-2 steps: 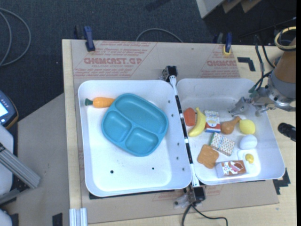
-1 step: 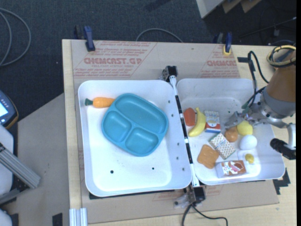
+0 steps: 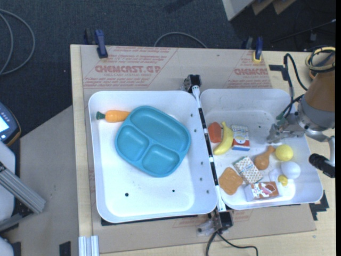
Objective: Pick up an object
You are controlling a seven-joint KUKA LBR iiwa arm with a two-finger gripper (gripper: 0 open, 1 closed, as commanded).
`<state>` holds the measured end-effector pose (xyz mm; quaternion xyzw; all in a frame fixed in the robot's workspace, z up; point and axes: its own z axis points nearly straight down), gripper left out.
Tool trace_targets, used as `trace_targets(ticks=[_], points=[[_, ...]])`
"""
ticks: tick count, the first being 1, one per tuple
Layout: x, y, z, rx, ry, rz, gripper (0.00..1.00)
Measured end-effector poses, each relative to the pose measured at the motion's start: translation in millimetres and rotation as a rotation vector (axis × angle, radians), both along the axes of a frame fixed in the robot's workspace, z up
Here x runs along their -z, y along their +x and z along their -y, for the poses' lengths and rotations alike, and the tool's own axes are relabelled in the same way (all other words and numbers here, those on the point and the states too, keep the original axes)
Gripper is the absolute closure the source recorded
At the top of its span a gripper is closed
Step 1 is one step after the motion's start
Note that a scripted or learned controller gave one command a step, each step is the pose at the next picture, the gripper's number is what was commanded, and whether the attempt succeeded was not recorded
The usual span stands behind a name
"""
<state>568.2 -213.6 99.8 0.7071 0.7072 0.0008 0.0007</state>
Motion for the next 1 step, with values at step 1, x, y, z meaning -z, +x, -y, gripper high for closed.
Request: trace_targets(ticks=[1], points=[[0.7, -0.3, -0.1, 0.001, 0.001, -0.001, 0.00]])
